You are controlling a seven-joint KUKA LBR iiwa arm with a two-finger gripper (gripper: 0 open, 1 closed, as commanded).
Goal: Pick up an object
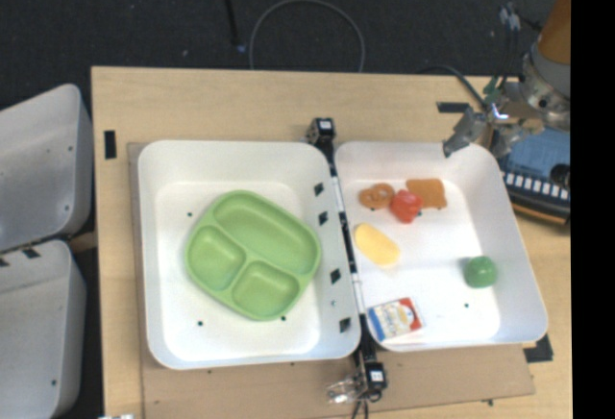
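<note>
The right bin (pixel 514 244) holds several small items. An orange ring (pixel 376 196) touches a red round fruit (pixel 405 207), and an orange-brown block (pixel 428 191) lies just behind them. A yellow oblong piece (pixel 377 245) lies near the bin's left wall. A green ball (pixel 479 271) sits towards the right wall. A small red, white and blue carton (pixel 395 318) lies at the front left corner. My gripper (pixel 463 136) hangs over the bin's far right corner, above and apart from all items, with nothing seen in it.
The left bin (pixel 159 215) holds a green divided plate (pixel 252 254). A divider with black clips (pixel 336 234) runs between the bins. A blue box (pixel 540 167) lies on the bench at right, and a grey panel (pixel 38 215) stands at left.
</note>
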